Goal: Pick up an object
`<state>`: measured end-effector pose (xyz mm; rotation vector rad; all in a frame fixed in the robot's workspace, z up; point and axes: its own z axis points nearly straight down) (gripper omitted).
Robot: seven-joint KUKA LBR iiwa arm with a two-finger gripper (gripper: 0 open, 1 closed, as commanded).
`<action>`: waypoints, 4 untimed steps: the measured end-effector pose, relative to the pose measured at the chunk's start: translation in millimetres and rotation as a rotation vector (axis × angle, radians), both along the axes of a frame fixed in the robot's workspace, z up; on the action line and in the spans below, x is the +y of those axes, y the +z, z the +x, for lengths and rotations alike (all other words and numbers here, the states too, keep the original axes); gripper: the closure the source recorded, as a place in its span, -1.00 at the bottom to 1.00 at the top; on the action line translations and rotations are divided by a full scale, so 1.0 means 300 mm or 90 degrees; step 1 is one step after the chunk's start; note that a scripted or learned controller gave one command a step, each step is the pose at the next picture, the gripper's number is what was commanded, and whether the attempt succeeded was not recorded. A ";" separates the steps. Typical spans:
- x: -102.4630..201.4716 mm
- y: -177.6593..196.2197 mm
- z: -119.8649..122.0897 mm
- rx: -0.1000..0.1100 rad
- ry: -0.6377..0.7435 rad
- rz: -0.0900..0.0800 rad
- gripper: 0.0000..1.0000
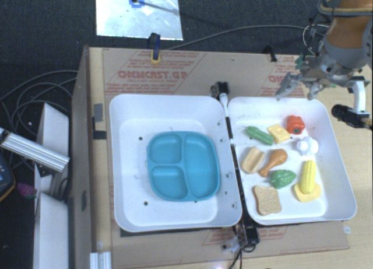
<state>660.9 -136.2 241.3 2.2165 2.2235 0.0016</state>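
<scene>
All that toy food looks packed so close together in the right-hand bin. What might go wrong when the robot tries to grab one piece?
1. The end effector, fingers spread, hangs above the right bin's far edge, so a straight descent could hit the rim.
2. The chicken drumstick, bread roll and green leafy piece lie very close together; the fingers may nudge or catch a neighbour.
3. The corn cob lies on a yellow piece and might roll off when touched.

Arm (348, 23) cut off at top-right edge; small white item (307, 145) in right bin too blurred to identify.
</scene>
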 end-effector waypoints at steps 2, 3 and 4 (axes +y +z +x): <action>-0.232 -0.520 0.016 -0.001 0.001 0.000 -1.00; -0.234 -0.482 0.019 -0.003 0.003 -0.002 1.00; 0.130 -0.174 -0.094 -0.003 0.001 0.001 1.00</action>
